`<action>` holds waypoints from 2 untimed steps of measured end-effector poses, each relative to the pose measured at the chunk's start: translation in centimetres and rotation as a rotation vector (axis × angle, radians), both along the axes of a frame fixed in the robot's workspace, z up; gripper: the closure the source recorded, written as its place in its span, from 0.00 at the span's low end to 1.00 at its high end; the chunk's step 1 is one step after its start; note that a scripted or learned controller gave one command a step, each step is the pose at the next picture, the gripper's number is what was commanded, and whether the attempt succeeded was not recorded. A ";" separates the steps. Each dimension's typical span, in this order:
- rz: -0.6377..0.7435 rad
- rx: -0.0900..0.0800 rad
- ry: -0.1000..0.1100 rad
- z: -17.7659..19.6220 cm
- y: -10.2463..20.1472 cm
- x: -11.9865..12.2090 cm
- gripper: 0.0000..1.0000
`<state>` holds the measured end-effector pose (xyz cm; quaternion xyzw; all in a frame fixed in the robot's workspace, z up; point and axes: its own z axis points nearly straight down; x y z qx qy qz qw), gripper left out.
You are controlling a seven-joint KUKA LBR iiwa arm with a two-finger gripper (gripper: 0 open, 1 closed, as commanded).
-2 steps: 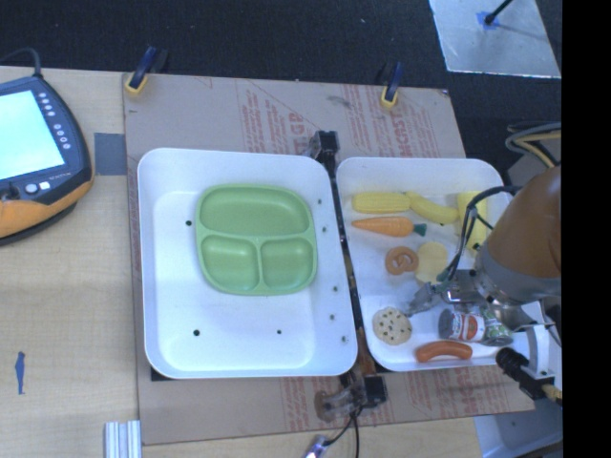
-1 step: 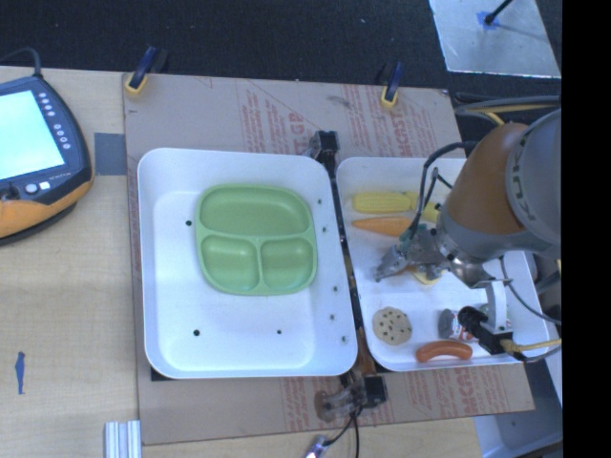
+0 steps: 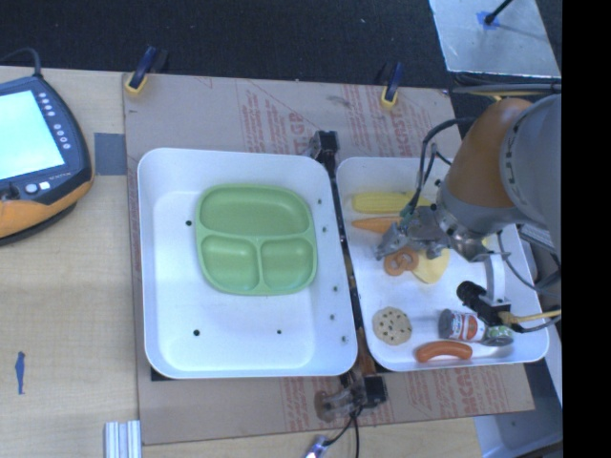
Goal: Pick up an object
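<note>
The gripper (image 3: 409, 240) is low in the right bin (image 3: 535, 351), its tip among a cluster of toy foods; whether it is released or clenched I cannot tell. Just below it lies an orange ring-shaped piece (image 3: 398, 262), with a pale yellow wedge (image 3: 432, 267) beside it, a carrot (image 3: 374, 224) to its left and a corn cob (image 3: 378, 201) above that. The ring looks the likeliest target. To grasp cleanly, the tip should centre on one piece alone, clear of its neighbours and the bin wall, before lifting straight up. The arm (image 3: 496, 165) reaches in from the right, its orange band bent steeply down over the bin.
</note>
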<state>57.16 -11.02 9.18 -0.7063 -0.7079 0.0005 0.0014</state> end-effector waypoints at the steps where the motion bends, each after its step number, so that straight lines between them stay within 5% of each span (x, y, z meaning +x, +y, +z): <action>1: 0.001 0.000 0.000 0.0 1.5 4.9 0.00; 2: 0.003 -0.001 0.005 0.0 1.5 8.4 0.00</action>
